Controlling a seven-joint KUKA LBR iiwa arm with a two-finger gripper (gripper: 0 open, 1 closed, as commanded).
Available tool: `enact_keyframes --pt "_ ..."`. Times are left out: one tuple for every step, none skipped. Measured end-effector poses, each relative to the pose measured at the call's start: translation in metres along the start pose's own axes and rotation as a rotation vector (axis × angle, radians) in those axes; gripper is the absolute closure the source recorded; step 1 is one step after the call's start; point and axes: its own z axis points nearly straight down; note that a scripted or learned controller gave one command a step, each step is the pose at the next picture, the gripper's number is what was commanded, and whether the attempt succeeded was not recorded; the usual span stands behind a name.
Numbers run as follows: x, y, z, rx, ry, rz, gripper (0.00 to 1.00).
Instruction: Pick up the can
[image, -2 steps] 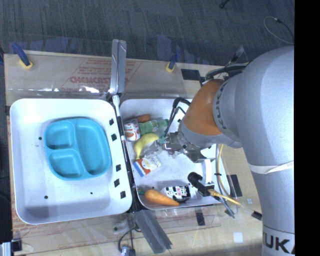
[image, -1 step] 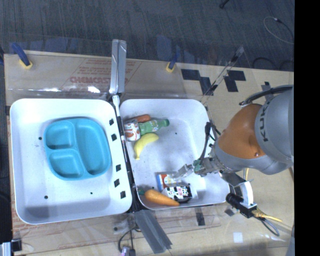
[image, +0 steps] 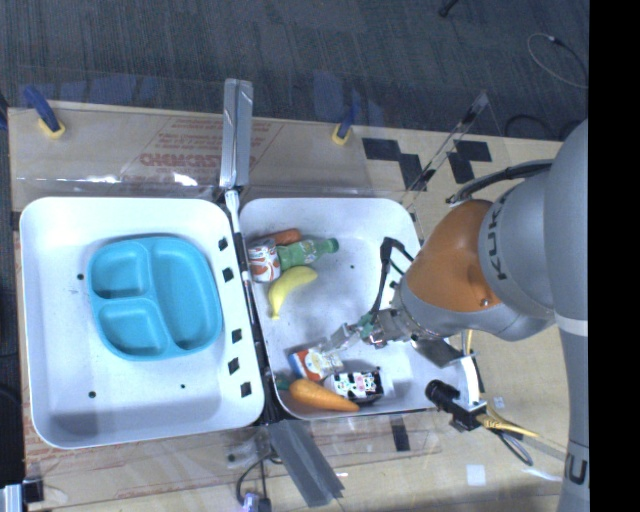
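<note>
The can (image: 263, 262) is small, red and white, and lies against the left wall of the right bin (image: 345, 212), near its back. My gripper (image: 352, 333) hangs low over the middle of that bin, to the right of the can and nearer the front, well apart from it. It is just above a small carton (image: 309, 362). Nothing shows in its grasp.
A green bottle (image: 306, 249) and an orange piece (image: 286, 237) touch the can; a banana (image: 289, 288) lies just in front. A carrot (image: 320, 397) and a black-and-white packet (image: 357, 383) sit at the front. The left bin (image: 50, 330) holds a blue divided tray (image: 155, 295).
</note>
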Motion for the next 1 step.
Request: enact_keyframes --pt "0.0017 -0.0084 -0.0006 -0.004 -0.001 -0.022 0.00"
